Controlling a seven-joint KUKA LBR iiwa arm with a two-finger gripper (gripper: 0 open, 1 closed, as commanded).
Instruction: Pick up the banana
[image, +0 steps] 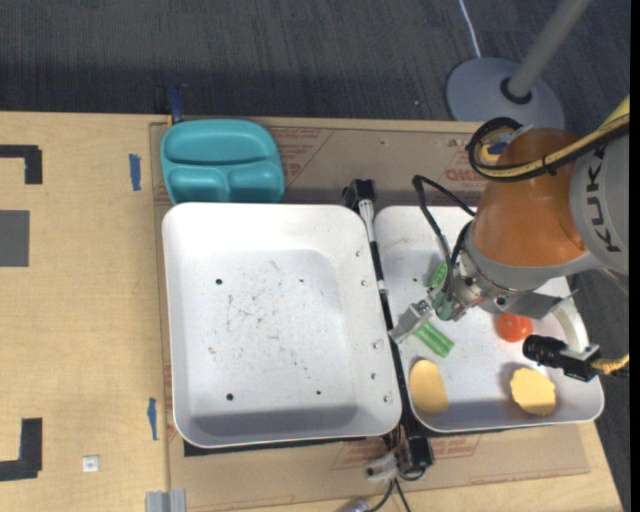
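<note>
Two yellow things lie at the front of the right bin (590, 405). One is an oblong, dull yellow piece (428, 385) near the front left corner. The other is a brighter yellow lump (533, 390) near the front right corner. I cannot tell which of them is the banana. My gripper (412, 324) hangs low over the left half of the right bin, just above and behind the oblong piece, apart from it. A green piece (435, 341) lies right by the gripper's tip. The arm's orange band and grey wrist hide the bin's back right part.
A small red-orange thing (515, 326) lies in the right bin behind the bright yellow lump. The large left bin (190, 300) sits beside it, with a thin rod (378, 270) between the two. A teal divided tray (222, 160) stands behind the left bin.
</note>
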